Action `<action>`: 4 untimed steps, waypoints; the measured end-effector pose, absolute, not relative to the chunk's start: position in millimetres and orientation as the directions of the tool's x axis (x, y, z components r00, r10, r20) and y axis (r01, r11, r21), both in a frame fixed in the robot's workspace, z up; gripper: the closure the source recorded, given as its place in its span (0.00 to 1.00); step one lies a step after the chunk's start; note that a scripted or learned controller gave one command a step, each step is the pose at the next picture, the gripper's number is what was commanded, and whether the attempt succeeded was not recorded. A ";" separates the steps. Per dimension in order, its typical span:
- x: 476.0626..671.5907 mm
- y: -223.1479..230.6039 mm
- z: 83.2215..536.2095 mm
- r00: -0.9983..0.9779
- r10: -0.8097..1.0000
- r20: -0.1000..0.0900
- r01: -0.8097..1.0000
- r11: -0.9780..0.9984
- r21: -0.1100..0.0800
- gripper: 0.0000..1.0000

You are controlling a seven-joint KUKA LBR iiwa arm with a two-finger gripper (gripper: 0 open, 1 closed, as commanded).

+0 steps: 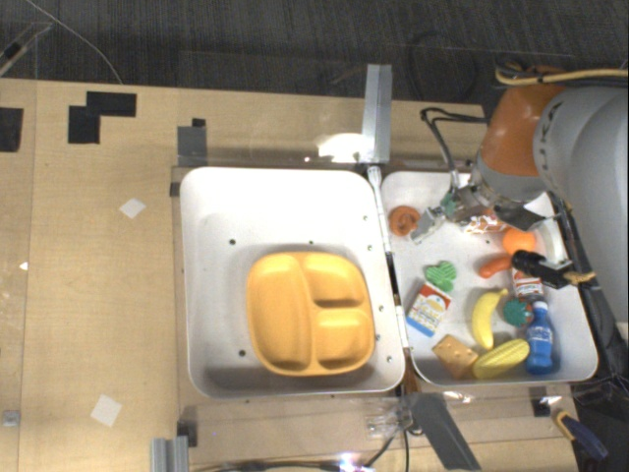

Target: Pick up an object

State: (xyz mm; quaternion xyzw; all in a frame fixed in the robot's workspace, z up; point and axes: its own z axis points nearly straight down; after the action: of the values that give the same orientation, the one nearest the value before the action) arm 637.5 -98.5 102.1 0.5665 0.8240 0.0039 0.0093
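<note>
Gripper (454, 205) low at right bin's (590, 367) far end (grip state impossible to tell), just beside orange donut (402, 220).

The arm (580, 146) is cut off by the right edge, and its bulk hides the far right corner of the right bin (580, 367). Just right of the fingers (454, 205), a small red-and-white thing (482, 225) is too blurred and small to tell.
</note>
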 end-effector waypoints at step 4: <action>675.1 -99.7 116.7 -0.494 0.869 -0.014 0.869 0.495 0.014 1.00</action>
State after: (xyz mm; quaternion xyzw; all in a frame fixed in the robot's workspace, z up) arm 675.1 -99.7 116.7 0.5027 0.8644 0.0025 0.0097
